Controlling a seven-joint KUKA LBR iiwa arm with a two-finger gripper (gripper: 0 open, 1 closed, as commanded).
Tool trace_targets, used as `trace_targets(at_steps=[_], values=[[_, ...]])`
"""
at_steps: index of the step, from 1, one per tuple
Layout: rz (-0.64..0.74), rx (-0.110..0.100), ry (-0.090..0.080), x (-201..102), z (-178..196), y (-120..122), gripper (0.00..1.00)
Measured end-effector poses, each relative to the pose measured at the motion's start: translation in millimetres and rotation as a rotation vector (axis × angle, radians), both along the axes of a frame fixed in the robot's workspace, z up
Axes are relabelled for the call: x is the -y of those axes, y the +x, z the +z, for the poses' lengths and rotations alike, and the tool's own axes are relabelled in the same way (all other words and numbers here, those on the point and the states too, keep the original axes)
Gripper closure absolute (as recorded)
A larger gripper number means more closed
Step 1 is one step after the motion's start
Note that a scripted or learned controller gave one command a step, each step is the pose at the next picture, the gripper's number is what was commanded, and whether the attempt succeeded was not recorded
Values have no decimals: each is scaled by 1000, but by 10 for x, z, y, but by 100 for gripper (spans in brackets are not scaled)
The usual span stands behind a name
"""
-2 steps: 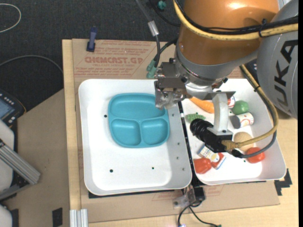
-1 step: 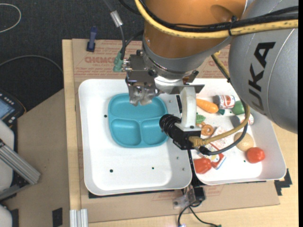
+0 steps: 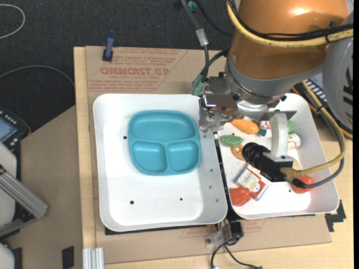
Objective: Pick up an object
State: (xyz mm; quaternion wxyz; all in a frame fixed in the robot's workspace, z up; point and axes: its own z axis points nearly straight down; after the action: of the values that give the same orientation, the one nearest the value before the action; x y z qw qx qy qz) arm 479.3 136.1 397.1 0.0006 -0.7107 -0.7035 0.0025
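Observation:
My gripper (image 3: 215, 112) hangs under the big orange-and-grey wrist, over the far left corner of the right bin (image 3: 322, 198), close to the wall between the two bins. Just right of it lies an orange carrot-shaped toy (image 3: 245, 126). A green leafy piece (image 3: 230, 140) sits a little nearer the camera. Further forward lie a white and red packet (image 3: 251, 181) and a red piece (image 3: 240, 195). A white item with green and red marks (image 3: 290, 137) rests toward the bin's right side. I see nothing held by the gripper.
The left bin (image 3: 112, 195) holds a teal divided plate (image 3: 164, 141) in its far half. Both bins stand on a cardboard sheet (image 3: 140, 66) with red print. A blue clip (image 3: 108, 46) sits at the cardboard's far edge. Cables run behind the bench.

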Motion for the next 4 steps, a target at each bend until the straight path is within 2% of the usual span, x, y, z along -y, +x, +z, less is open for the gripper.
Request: trace_targets(at_steps=[2, 3, 4], values=[[15, 7, 5, -911, 186, -2, 100], [-1, 2, 1, 78, 91, 2, 100], [19, -2, 3, -817, -231, 13, 100]])
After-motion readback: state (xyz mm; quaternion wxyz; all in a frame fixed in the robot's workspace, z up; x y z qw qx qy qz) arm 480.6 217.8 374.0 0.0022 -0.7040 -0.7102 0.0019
